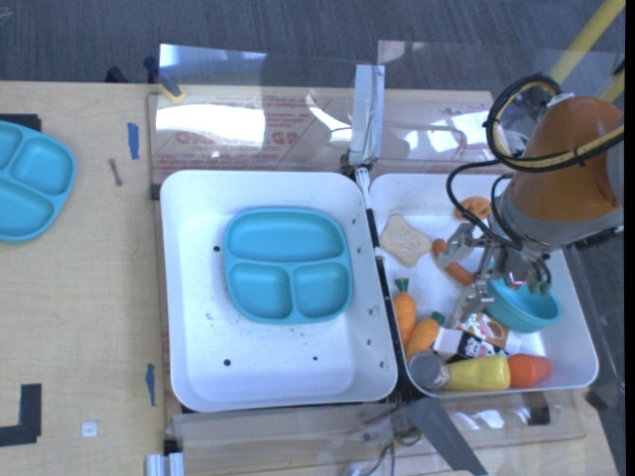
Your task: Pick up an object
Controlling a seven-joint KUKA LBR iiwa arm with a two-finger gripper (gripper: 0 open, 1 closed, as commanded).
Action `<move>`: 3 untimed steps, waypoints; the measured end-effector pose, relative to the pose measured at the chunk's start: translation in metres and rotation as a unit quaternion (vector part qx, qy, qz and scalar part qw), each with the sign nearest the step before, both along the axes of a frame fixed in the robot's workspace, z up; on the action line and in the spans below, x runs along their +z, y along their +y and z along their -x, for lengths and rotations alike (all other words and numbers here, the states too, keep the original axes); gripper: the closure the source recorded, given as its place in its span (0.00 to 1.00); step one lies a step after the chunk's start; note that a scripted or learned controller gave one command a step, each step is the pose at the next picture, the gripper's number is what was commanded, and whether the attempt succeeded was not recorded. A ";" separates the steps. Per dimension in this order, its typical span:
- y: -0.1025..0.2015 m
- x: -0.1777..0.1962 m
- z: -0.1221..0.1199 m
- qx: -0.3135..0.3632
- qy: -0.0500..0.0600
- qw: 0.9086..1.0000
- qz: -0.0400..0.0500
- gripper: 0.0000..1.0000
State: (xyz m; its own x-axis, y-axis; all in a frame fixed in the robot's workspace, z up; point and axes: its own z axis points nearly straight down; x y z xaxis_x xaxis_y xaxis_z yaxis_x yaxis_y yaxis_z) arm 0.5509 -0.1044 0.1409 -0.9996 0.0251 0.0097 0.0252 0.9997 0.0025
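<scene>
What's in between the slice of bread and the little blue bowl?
In the camera view, the robot's hand hangs between the bread slice and the blue bowl, with a small orange carrot piece lying just beside it.

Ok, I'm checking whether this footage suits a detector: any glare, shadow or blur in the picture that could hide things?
Camera view: strong glare on the clear plastic panels behind the two white bins; the divided blue plate in the left bin is evenly lit and sharp; the small objects under the grey and orange arm are cluttered and slightly soft, so the gripper is hard to read.
</scene>
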 end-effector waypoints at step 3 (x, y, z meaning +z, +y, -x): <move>0.005 -0.052 -0.036 -0.153 -0.010 0.988 0.002 0.00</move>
State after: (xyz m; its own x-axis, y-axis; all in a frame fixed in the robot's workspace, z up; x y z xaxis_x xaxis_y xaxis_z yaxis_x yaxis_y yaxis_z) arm 0.5865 -0.0992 0.0892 -0.9450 0.3268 -0.0100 0.3268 0.9451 0.0018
